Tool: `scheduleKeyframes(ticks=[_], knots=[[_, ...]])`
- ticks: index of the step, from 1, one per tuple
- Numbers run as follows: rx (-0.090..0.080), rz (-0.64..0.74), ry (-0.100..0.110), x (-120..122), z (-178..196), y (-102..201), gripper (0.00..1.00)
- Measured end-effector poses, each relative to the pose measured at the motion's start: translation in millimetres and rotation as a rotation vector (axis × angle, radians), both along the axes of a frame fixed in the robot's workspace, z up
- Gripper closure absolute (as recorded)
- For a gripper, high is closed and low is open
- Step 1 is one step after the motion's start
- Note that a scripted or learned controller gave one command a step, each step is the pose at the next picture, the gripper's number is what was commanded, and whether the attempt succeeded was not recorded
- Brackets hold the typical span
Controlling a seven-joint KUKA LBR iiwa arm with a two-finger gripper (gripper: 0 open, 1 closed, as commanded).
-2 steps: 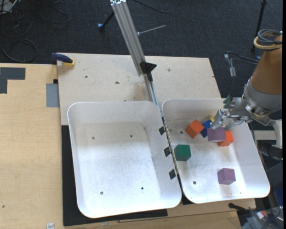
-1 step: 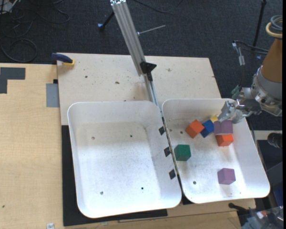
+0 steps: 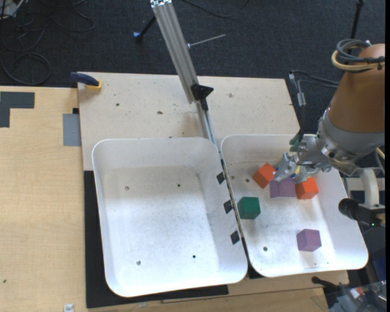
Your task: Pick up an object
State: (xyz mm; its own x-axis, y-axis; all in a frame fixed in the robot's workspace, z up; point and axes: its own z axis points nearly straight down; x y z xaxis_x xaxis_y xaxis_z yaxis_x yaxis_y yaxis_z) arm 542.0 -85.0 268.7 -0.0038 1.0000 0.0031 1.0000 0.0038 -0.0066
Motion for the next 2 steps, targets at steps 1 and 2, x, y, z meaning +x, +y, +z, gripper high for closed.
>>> scheduleKeyframes(ticks=[1, 2], knots=[[0.000, -0.001, 0.001, -13, -22, 48, 1.00], [-0.001, 0.000, -0.001, -21, -32, 90, 1.00]])
